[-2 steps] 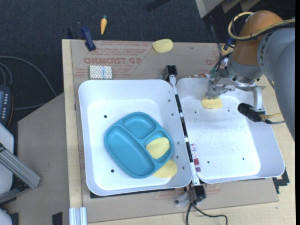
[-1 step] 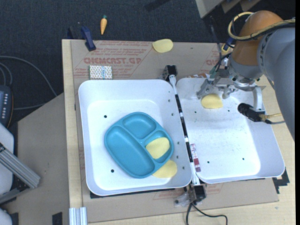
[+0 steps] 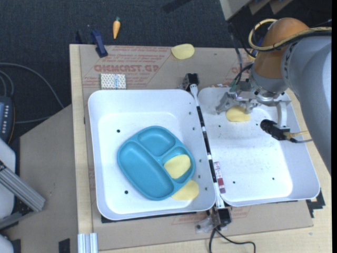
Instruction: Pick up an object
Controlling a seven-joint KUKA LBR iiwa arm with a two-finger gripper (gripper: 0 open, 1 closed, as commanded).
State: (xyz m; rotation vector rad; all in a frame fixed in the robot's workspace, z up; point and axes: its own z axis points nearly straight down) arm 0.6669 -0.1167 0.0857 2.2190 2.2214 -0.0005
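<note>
My gripper (image 3: pixel 238 103) sits low in the right bin (image 3: pixel 263 183), toward its 11 o'clock corner. Its metal fingers (image 3: pixel 225 103) straddle a pale yellow piece (image 3: pixel 238 115) lying on the bin floor; they look spread, and I cannot tell whether they touch it. The grey arm (image 3: pixel 310 62) with its orange band (image 3: pixel 276 49) rises toward 2 o'clock. In the left bin (image 3: pixel 105 141) a blue divided plate (image 3: pixel 145 162) holds a second yellow piece (image 3: pixel 178 165) in its small compartment; a third (image 3: pixel 186 191) lies just beside the plate at 5 o'clock. Another yellow piece (image 3: pixel 182 51) rests on the cardboard (image 3: pixel 137 62) beyond the bins, at 12 o'clock.
</note>
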